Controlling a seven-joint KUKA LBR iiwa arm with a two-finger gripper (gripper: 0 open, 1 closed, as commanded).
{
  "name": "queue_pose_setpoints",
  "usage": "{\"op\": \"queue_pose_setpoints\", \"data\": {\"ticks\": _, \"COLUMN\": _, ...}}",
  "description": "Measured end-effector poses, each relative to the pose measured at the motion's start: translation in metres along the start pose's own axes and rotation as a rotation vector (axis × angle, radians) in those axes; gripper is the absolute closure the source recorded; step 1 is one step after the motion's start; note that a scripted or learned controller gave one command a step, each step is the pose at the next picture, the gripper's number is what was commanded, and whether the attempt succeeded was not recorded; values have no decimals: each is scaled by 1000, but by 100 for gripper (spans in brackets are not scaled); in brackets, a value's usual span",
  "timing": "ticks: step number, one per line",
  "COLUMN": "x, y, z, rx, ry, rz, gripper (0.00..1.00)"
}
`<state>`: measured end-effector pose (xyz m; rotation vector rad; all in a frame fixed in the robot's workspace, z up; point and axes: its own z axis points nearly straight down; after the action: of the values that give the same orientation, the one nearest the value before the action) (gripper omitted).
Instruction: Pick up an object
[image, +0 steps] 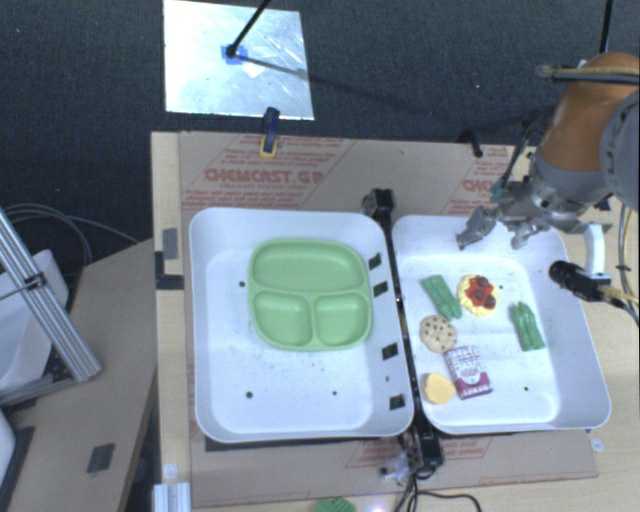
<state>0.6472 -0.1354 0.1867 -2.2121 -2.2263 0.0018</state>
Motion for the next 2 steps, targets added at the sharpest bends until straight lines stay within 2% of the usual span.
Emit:
{"op": "queue_pose_setpoints", "data": {"ticks": 1, "x": 8, "y": -33, "z": 87, "rx": -11, "ry": -3, "rz": 3, "gripper": 0}}
{"op": "queue_pose_setpoints", "data": {"ticks": 2, "x": -66, "y": 25, "z": 99, "rx": -13, "ry": -4, "rz": 7, "gripper": 0}}
